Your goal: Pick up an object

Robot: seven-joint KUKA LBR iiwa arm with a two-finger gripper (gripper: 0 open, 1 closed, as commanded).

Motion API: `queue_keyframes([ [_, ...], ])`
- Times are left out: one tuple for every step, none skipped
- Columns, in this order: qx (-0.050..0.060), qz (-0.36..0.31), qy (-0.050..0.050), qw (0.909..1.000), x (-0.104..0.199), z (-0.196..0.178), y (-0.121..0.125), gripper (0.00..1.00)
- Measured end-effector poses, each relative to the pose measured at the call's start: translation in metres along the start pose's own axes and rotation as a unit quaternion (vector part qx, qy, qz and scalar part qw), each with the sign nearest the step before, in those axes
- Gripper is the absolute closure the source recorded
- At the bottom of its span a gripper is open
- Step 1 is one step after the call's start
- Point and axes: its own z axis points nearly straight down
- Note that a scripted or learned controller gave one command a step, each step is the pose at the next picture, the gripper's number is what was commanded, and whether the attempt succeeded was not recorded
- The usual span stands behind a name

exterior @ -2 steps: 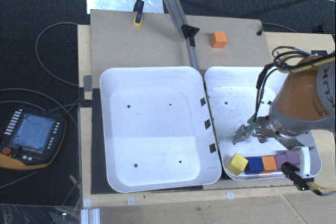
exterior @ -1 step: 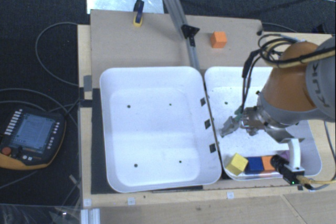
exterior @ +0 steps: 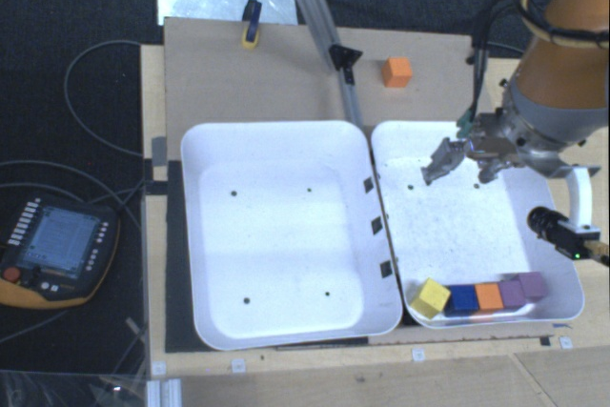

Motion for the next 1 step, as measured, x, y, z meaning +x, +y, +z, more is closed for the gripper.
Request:
queue_keyframes([
  [0.001,0.000,0.000,1.0000,0.0021,-0.0516,-0.0242,0.00],
])
